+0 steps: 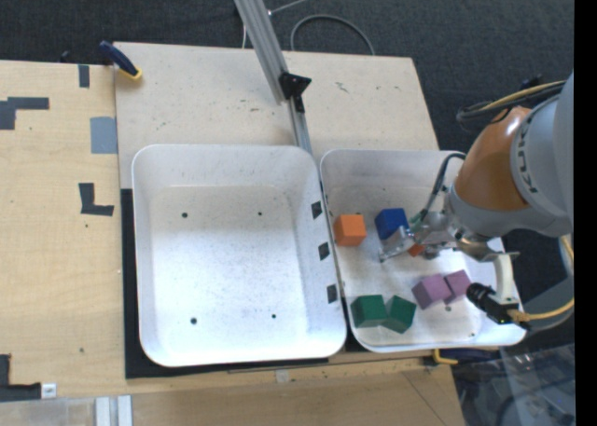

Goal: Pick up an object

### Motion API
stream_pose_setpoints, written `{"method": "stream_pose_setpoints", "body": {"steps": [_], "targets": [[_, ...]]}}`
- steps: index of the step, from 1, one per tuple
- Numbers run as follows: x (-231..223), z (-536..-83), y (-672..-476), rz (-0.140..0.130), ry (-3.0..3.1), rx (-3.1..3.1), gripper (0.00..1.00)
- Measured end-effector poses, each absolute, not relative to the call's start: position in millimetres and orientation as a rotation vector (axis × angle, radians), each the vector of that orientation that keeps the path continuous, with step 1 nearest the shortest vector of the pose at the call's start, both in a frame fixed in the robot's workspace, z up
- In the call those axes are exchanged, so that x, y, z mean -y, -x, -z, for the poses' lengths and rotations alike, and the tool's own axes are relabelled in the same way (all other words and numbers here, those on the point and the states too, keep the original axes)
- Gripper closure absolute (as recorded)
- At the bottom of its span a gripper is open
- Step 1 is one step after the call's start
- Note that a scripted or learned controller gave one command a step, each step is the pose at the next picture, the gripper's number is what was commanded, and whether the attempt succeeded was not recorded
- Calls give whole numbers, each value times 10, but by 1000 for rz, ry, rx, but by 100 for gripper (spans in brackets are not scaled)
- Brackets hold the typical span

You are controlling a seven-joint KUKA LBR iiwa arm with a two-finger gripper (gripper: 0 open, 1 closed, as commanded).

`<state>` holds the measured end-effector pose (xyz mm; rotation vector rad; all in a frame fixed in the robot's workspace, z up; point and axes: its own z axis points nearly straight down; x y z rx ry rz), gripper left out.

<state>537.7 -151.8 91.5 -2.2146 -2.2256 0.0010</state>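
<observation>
The claw (403,245) hangs just beside the blue block (391,223); whether it is open cannot be told. It should centre over the block before gripping.

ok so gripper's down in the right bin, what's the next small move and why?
Probably a short lowering onto the blue cube. The gripper sits just beside and below it in the right white bin, and nothing shows between its fingers. The orange cube lies close on the left, so keep the move small to avoid nudging it.
</observation>
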Motion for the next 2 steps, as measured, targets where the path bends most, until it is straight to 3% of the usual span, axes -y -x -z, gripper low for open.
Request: {"method": "stream_pose_setpoints", "body": {"steps": [1, 2], "targets": [[1538, -1009, -5369, -3, 2216, 2222, 100], [1625, -1829, -5719, 6, 2224, 2230, 100]]}}
